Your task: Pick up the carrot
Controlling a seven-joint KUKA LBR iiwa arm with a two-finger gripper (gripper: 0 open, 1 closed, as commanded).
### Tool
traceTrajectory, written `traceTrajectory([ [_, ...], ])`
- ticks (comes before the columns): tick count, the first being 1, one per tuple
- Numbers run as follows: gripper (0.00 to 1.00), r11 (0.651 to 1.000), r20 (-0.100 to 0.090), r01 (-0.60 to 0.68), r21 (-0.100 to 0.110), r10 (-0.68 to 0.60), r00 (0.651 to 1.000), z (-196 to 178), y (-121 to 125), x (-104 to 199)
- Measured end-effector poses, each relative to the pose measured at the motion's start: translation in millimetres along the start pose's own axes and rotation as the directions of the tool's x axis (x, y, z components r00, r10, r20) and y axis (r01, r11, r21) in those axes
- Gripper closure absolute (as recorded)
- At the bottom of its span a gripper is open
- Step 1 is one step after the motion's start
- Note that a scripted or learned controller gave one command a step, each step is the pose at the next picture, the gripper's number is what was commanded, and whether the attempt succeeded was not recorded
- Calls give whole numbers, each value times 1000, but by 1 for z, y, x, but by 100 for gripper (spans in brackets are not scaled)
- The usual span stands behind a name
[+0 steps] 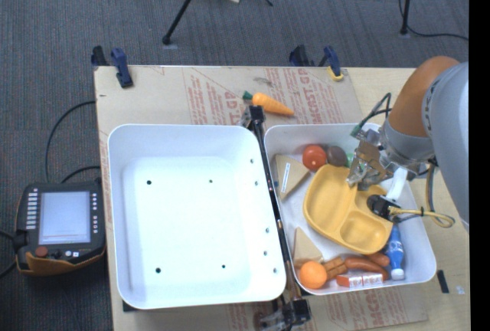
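Right bin (419,276), near edge: an orange (312,274) and a bottle (395,253) lay beside a yellow divided dish (344,211). Above the dish rim hovered the gripper (363,175); whether its fingers were parted could not be told. Beyond the bins, on the bare bench, lay the carrot (272,103), apparently outside the sorting area.

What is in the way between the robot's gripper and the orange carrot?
The right white bin's far rim is. The orange toy carrot with the green top lies outside both bins on the wooden bench, beyond that rim. The two-finger gripper hangs inside the bin over the yellow divided plate, near a red tomato.
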State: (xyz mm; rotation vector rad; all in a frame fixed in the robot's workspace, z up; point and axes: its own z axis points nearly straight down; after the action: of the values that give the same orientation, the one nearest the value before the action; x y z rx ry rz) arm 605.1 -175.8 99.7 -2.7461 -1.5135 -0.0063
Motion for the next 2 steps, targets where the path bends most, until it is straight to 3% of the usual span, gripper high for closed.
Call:
traceTrajectory([
  [1,100,914,8,-405,1,405,914,-46,-20,-4],
  [2,0,915,8,-402,2,402,915,-45,-20,-3],
])
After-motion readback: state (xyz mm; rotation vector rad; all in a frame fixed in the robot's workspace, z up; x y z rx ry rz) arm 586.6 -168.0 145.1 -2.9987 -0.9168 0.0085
